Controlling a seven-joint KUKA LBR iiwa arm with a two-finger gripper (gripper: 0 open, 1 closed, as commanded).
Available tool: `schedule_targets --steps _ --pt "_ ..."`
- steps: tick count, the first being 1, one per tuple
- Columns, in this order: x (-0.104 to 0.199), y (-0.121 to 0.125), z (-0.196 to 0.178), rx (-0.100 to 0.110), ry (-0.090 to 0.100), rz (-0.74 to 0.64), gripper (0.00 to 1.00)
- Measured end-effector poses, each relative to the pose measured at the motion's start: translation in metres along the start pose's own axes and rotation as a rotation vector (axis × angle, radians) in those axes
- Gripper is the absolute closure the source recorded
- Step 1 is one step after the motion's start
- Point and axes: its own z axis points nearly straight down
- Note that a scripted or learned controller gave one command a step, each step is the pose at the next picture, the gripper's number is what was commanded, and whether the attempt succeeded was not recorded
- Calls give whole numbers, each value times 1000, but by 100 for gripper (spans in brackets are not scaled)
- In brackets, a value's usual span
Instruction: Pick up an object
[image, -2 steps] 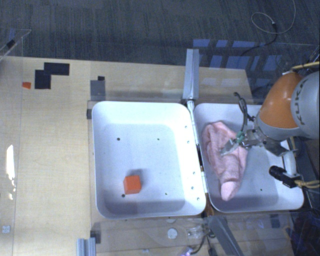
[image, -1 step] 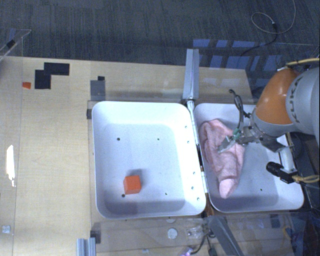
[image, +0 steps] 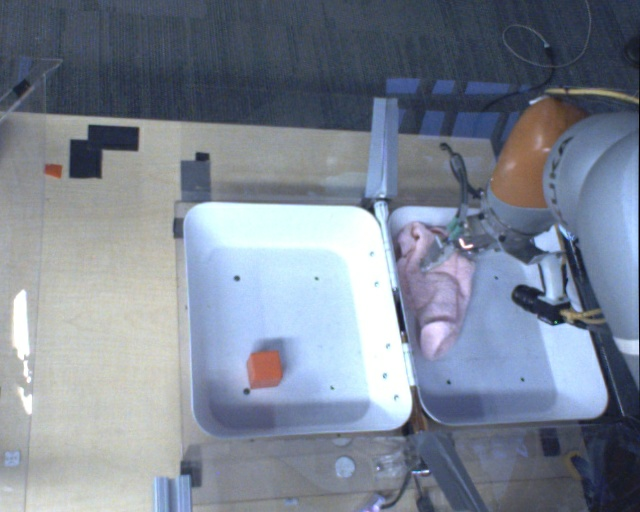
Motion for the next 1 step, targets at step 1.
schedule_targets --steps 1 --pt "-9 21 1 13 5 -48 0"
